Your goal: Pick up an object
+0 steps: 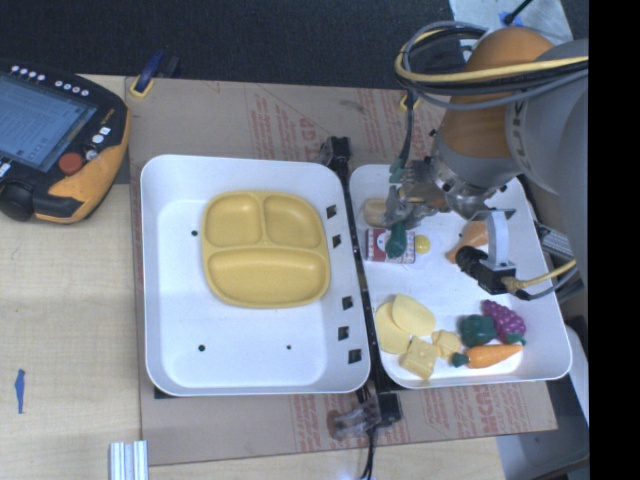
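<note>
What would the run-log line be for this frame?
gripper: low in right white bin, over small red-and-white carton | grasp: unconfirmed | yellow three-compartment plate: in left white bin

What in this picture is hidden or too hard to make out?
- Gripper in the right bin: too small and cluttered to tell whether it grips anything.
- Red-and-white item beneath it: partly covered, identity unclear.
- Right bin's far corner: hidden by the arm.
- Handheld screen: cut off by the left edge.

One fixed camera is looking down at a slant on both bins (160,268), the arm (500,98) entering from the right.
</note>
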Controlling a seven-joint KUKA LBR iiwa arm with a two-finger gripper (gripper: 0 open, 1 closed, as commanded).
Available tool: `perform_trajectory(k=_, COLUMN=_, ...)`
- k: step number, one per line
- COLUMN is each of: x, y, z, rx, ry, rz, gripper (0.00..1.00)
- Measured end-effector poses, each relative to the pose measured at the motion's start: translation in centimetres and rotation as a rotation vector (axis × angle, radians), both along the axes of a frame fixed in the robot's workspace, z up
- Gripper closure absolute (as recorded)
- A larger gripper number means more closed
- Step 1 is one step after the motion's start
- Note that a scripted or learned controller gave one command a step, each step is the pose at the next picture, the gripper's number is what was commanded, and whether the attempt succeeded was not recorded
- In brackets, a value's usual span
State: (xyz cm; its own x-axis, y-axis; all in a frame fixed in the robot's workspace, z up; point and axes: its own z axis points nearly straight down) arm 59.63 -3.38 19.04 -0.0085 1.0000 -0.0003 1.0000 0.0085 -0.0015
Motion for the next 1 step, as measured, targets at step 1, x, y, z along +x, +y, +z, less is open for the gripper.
perform_trajectory(k=1, x=2.17, y=-3.28, z=0.19, rx=-0.002, ry=-0.002, rz=-0.007, gripper=1.00)
